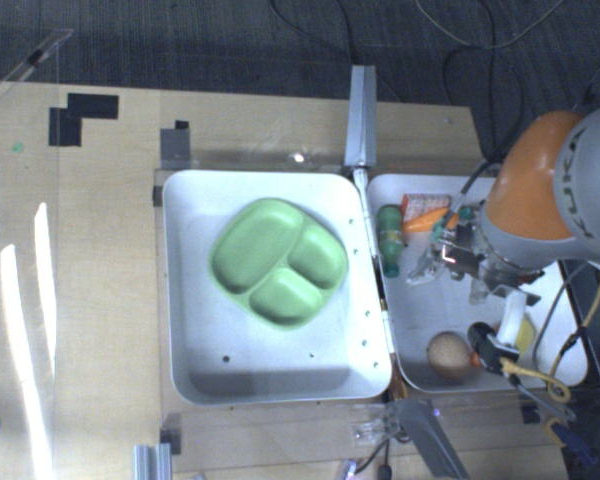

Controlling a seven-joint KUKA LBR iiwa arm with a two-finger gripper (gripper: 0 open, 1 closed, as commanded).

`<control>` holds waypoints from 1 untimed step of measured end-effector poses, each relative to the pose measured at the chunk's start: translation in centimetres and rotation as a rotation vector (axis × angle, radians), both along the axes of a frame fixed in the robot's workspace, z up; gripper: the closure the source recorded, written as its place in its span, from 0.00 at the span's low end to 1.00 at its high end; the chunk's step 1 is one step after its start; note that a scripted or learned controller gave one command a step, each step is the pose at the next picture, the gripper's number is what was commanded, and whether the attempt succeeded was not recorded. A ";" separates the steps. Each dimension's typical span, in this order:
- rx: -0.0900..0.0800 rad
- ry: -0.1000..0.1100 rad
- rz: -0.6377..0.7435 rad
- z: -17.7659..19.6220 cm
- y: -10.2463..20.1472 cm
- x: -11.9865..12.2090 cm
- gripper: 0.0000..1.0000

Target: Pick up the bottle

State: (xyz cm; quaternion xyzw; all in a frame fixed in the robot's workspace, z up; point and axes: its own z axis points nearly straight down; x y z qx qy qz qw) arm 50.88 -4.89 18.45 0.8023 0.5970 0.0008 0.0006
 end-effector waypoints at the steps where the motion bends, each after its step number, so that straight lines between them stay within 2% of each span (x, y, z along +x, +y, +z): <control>1: 0.001 0.001 0.074 -0.1 7.9 -2.2 0.00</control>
